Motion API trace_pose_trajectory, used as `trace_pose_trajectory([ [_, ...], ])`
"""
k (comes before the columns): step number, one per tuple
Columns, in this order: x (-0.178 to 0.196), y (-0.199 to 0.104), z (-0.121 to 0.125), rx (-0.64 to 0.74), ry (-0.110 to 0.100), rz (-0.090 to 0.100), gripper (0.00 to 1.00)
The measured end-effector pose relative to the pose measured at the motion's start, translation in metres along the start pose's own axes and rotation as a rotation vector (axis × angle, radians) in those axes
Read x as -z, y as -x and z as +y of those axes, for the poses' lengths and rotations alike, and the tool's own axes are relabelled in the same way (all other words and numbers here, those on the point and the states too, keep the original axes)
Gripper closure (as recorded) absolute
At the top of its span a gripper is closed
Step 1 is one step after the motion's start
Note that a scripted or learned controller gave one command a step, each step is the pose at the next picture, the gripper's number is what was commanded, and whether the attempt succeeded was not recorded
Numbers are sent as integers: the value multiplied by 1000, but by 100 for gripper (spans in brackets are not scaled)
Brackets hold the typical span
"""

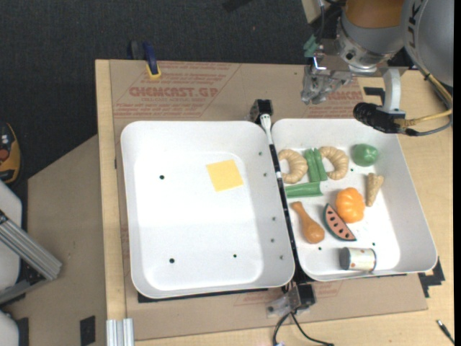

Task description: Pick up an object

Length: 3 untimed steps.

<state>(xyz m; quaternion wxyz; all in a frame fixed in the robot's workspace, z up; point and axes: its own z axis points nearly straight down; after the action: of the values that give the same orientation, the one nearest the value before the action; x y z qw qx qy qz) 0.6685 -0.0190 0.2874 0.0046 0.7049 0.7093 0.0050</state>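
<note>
While the gripper [318,92] hangs above the far edge of the right bin [416,225], nothing is picked yet; whether its jaws are wide or narrow I cannot tell. The toys, among them the orange [350,204], lie in that bin, a yellow square [224,174] in the left bin [137,193].
</note>
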Motion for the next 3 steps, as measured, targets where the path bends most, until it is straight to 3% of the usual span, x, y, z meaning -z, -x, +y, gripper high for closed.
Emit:
trace_pose_trajectory([
  [1, -66, -30, -4, -3, -21, 1, 100],
  [2, -105, -76, -4, -2, -19, 1, 100],
  [3, -102, -87, -3, -5, -13, 0, 100],
])
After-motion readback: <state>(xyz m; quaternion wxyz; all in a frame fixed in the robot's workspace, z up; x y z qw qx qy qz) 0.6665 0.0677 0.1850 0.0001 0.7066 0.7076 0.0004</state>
